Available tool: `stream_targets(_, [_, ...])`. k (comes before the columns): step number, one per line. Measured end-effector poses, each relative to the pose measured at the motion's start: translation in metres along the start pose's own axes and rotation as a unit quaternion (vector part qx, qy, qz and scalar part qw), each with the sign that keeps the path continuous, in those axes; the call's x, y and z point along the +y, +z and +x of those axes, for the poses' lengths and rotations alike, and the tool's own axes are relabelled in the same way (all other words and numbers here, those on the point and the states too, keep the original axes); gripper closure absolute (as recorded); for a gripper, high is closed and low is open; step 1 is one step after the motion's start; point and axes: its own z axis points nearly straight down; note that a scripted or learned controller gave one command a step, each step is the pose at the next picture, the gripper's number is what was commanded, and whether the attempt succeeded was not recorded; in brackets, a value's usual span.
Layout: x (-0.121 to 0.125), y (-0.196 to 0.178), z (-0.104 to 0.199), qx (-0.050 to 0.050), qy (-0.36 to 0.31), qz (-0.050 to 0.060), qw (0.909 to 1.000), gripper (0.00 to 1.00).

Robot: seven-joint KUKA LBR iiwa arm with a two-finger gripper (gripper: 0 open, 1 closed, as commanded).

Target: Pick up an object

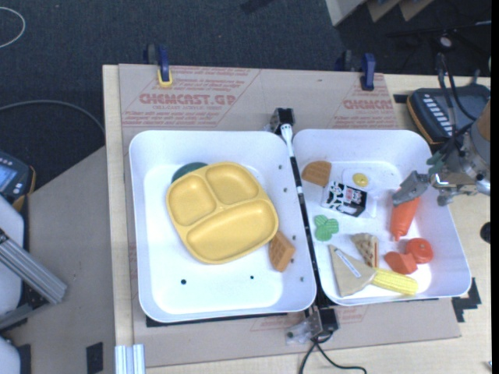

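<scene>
Gripper [425, 184] comes in from the right edge, low over the right bin [456, 244], its fingers spread apart with nothing between them. One dark finger [409, 185] points down-left to just above the top of the carrot [401, 216]; whether it touches the carrot I cannot tell from here. Most of the arm is cut off by the edge, and cables and a dark keypad-like box [437, 111] crowd behind the wrist.

Taking the carrot as the marker: it stands tilted near the bin's right wall. Just below it lies a red tomato [419, 248] with another red piece [401, 263] touching it. Further down-left are a corn cob [395, 281], a tan wedge [348, 271] and a pizza slice [365, 248], packed so close their edges are hard to separate. Left of the carrot sit a black-and-white carton [344, 198], a small egg-like piece [359, 180], a brown bread-like lump [316, 172] and a green leafy thing [326, 227].

Well to the left, in the left bin [156, 271], a yellow divided tray [222, 211] covers most of a dark green thing [187, 168], only its rim showing. A waffle-like piece [281, 252] leans by the tray's lower right corner.
</scene>
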Motion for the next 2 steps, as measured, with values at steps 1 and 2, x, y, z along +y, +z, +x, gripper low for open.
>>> stream_targets(1, [0.001,-0.008,0.0,0.0,0.0,0.001,1.0,1.0])
stream_targets(2, [-0.039,-0.012,0.093,0.002,-0.004,0.002,1.0,1.0])
